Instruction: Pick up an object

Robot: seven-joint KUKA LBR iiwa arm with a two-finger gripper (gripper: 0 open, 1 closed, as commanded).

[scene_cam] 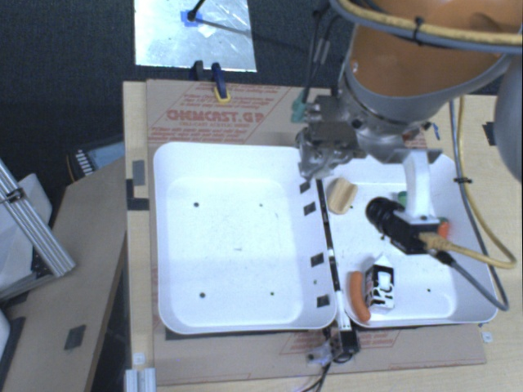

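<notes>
We see the gripper [315, 168] over the far inner corner of the right bin [466, 300], spread or pressed we cannot tell, tan piece [341, 194] just beside it, orange sausage [356, 296] next to black-white pack [381, 287]

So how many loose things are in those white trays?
3, all in the tray under the arm: a tan lump by the divider, an orange sausage shape at the near edge, a black-and-white packet beside it. The arm may hide more.

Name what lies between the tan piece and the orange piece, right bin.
Bare bin floor between tan piece and orange piece, in the camera view.
</notes>
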